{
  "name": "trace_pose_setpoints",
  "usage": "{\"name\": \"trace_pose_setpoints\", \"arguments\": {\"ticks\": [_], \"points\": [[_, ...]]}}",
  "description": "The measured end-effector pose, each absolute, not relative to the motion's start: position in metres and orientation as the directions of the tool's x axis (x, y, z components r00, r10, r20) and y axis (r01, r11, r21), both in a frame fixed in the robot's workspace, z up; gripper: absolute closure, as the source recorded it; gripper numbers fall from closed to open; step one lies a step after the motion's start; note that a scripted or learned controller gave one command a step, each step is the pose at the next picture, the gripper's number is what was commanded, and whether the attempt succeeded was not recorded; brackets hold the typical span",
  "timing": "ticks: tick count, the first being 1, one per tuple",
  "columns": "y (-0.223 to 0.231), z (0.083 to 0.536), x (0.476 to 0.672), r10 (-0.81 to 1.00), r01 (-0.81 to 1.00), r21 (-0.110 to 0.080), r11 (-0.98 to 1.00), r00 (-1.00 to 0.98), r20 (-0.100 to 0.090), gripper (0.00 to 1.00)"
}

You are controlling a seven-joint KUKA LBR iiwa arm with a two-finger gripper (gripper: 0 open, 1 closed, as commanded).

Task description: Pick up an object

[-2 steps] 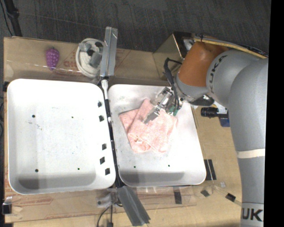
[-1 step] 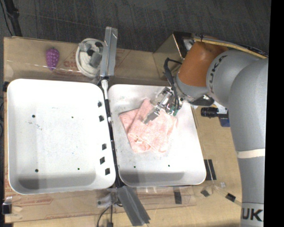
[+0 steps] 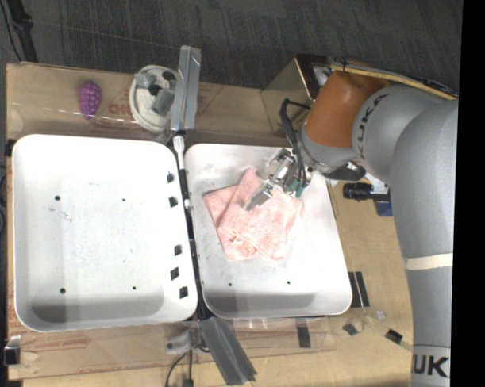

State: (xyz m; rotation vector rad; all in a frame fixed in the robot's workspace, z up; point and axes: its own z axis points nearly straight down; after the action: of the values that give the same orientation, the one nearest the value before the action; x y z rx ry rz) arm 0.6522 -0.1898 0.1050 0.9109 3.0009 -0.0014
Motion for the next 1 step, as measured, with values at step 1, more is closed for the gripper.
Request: {"name": "trace_pose_setpoints", "arguments": {"ticks": [1], "points": [[-0.1898,0.105,0.6522,0.556,0.556,0.001,0.831,-0.831,-0.005,0.0]]}}
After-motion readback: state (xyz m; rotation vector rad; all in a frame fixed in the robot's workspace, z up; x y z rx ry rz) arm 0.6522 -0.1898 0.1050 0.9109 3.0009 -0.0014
